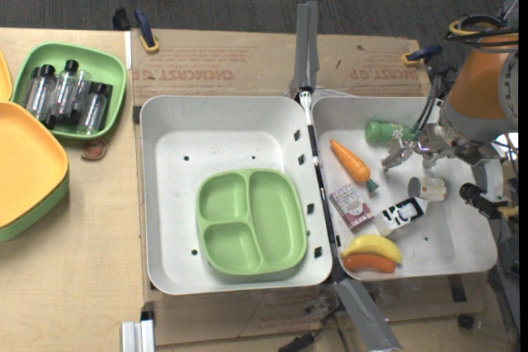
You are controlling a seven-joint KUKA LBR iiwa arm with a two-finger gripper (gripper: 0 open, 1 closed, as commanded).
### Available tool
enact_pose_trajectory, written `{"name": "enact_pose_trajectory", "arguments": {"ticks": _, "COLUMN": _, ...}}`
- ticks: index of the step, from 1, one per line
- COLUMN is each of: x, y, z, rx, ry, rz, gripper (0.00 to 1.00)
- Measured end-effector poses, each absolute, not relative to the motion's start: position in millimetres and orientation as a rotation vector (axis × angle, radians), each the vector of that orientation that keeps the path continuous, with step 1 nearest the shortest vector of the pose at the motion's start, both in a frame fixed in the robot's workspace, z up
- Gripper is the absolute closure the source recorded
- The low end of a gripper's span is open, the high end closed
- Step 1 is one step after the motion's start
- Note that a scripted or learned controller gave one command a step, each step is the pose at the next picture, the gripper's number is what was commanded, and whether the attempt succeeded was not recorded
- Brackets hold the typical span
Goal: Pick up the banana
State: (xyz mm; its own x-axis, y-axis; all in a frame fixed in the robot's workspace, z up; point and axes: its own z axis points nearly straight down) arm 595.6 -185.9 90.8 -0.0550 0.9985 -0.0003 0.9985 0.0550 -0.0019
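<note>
Near front edge of right bin (462,260): banana (373,246), touching an orange-red item (369,263)
End effector (406,151): fingers spread, pinching nothing, above bin's rear, near carrot (351,160) and green bottle (384,130)
Left bin (165,177): green divided plate (251,221)

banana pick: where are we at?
Done: nothing visible yet. The banana lies at the front edge of the right bin, touching an orange-red item. In hand: the gripper hangs over the back of that bin near the green bottle, nothing between its fingers. Left: travel to the banana, grasp, lift.
</note>
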Motion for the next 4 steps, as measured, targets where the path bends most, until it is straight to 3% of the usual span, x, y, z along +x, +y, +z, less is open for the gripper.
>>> {"name": "enact_pose_trajectory", "arguments": {"ticks": 1, "x": 595.5, "y": -187.0, "z": 99.9, "rx": -2.164, "ry": -2.277, "rz": 0.002, "gripper": 1.00}}
{"name": "enact_pose_trajectory", "arguments": {"ticks": 2, "x": 587.8, "y": -196.8, "z": 101.0, "rx": -2.458, "ry": -1.956, "rz": 0.002, "gripper": 1.00}}
{"name": "enact_pose_trajectory", "arguments": {"ticks": 3, "x": 507.8, "y": -182.3, "z": 90.6, "rx": -2.704, "ry": -1.592, "rz": 0.005, "gripper": 1.00}}
{"name": "enact_pose_trajectory", "arguments": {"ticks": 4, "x": 480.4, "y": -196.0, "z": 90.0, "rx": -2.943, "ry": -1.087, "rz": 0.007, "gripper": 1.00}}
